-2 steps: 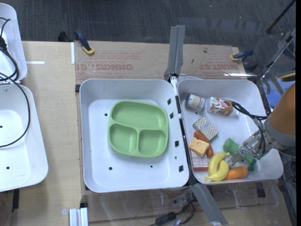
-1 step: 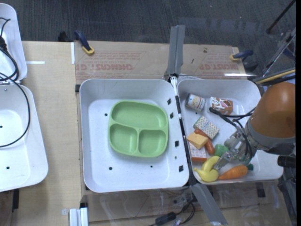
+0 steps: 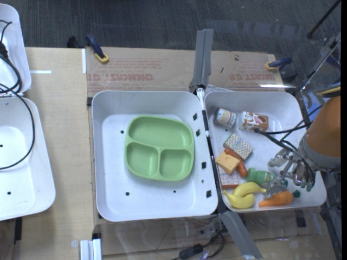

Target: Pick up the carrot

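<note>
Lying just below the jaws, whose state I cannot tell, is the carrot (image 3: 277,199).

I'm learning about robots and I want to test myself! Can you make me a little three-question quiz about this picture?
1. True or false: the green plate lies in the same bin as the carrot.
2. What lies just left of the carrot? A) banana B) spoon C) cup
3. Fill in: the gripper hovers over the ____ bin.

Key:
1. False. The plate is in the left bin; the carrot is in the right bin.
2. A, the banana.
3. Right, close above the carrot.
</note>
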Controlling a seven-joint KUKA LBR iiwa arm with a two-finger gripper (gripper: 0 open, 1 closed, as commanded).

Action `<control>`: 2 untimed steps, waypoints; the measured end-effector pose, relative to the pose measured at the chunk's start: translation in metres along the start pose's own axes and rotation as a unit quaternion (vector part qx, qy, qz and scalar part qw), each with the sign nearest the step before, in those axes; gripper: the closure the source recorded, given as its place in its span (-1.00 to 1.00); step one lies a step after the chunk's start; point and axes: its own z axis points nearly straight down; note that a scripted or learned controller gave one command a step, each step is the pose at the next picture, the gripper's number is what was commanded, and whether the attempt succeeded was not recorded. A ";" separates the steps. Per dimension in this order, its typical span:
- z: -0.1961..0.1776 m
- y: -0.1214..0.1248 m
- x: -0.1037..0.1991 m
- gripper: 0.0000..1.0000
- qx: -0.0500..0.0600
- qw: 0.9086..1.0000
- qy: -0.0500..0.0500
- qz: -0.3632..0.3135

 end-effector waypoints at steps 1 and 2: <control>-0.009 0.000 -0.001 1.00 -0.001 1.000 -0.001 0.002; -0.009 0.001 -0.001 -1.00 -0.001 1.000 -0.001 0.001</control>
